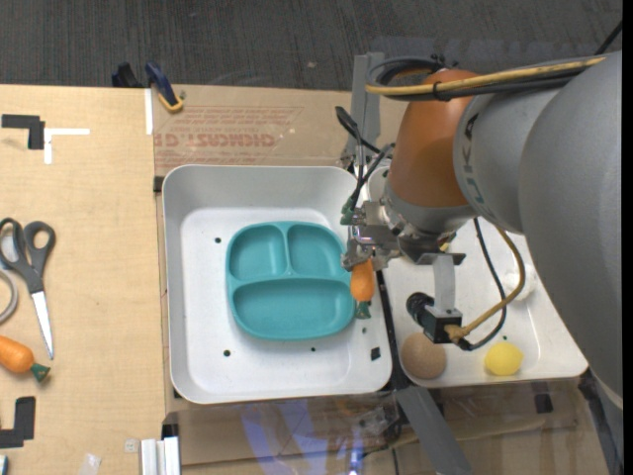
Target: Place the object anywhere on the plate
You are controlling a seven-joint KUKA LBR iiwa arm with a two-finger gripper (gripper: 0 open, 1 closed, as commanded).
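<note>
A teal divided plate (290, 280) lies in the left white bin (198, 364). A small orange toy carrot (363, 283) with a green tip hangs at the plate's right edge, over the wall between the two bins. My gripper (362, 257) is directly above the carrot, with its fingers closed around the carrot's top. The grey arm with its orange band (430, 156) covers much of the right bin.
A tan ball (424, 357) and a yellow ball (502, 358) rest at the front of the right bin (554, 364). On the wooden bench to the left lie scissors (30, 265) and another orange carrot (18, 356). Cardboard (247, 132) lies behind the bins.
</note>
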